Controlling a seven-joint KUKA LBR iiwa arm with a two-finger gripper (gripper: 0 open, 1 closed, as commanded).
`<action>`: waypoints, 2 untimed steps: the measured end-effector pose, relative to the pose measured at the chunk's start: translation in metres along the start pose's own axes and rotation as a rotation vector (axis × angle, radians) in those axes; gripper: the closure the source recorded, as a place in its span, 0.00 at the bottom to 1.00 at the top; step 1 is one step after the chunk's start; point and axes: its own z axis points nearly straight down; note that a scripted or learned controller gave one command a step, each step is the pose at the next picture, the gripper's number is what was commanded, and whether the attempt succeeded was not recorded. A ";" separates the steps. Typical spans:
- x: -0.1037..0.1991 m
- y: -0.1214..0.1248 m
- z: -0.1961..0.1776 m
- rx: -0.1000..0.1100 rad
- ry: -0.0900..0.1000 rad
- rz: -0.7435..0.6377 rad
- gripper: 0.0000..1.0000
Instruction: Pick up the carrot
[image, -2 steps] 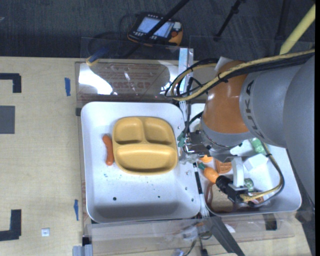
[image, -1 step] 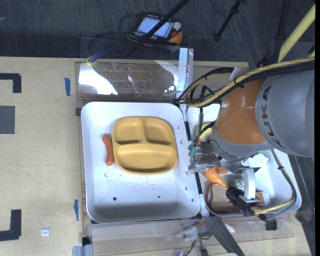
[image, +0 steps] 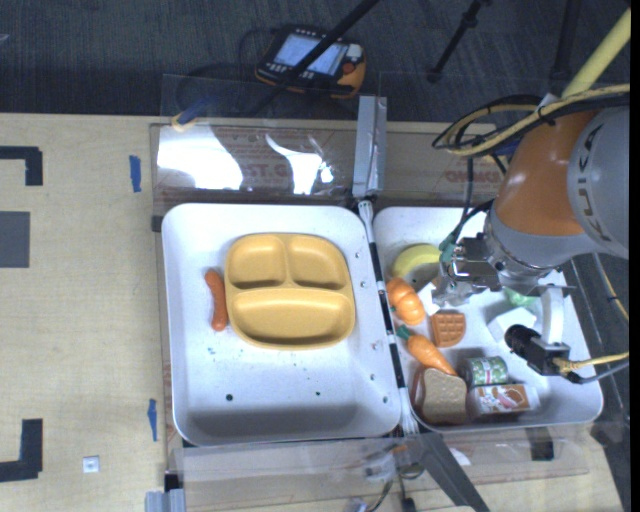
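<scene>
One bread slice, two cans, one carrot in the right bin; hand state unclear.

You'll find the carrot in the right bin, near that bin's left wall. It is small and orange, lying flat on the white floor at a slant, one end up-left and the other down-right. It sits just beside a slice of bread below it and a waffle-patterned square above.

text: none legible | can and packet labels: too blurred to read
</scene>
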 end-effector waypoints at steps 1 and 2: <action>0.022 -0.050 -0.002 0.004 0.003 -0.239 1.00; -0.042 -0.054 -0.001 0.003 0.003 -0.313 1.00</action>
